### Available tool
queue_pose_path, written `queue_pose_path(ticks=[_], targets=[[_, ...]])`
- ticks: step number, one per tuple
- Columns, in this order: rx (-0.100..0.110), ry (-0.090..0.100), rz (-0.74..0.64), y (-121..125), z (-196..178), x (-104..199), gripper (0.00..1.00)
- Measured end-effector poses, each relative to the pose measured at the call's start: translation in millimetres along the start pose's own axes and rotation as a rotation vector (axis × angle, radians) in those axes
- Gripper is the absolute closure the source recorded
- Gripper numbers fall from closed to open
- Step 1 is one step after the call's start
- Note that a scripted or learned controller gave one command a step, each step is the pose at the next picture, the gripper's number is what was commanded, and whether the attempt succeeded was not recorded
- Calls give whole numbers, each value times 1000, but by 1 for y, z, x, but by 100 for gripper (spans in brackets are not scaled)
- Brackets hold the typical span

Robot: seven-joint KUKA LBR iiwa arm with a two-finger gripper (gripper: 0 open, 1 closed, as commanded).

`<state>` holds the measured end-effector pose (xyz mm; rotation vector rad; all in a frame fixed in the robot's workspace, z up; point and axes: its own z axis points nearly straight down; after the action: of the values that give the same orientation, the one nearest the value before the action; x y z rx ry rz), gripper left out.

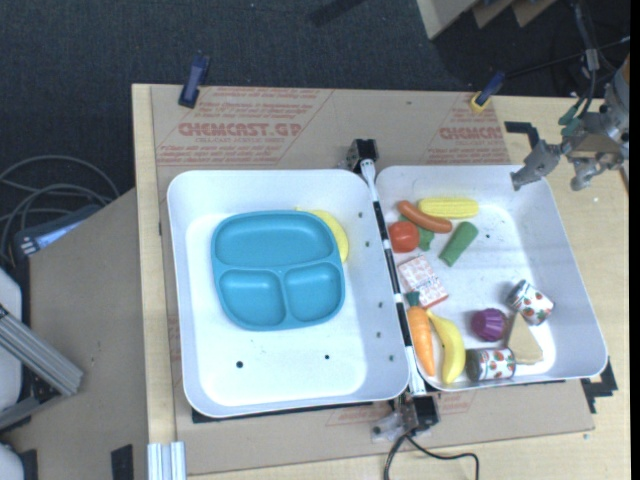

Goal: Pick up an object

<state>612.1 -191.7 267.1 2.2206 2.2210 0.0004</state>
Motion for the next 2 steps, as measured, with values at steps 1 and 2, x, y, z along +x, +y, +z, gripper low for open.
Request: queue_pose_path(ticks=[1, 2], targets=[[3, 1, 0, -42, 124, 45, 0], [-7, -11, 4, 9, 180, 78, 0]])
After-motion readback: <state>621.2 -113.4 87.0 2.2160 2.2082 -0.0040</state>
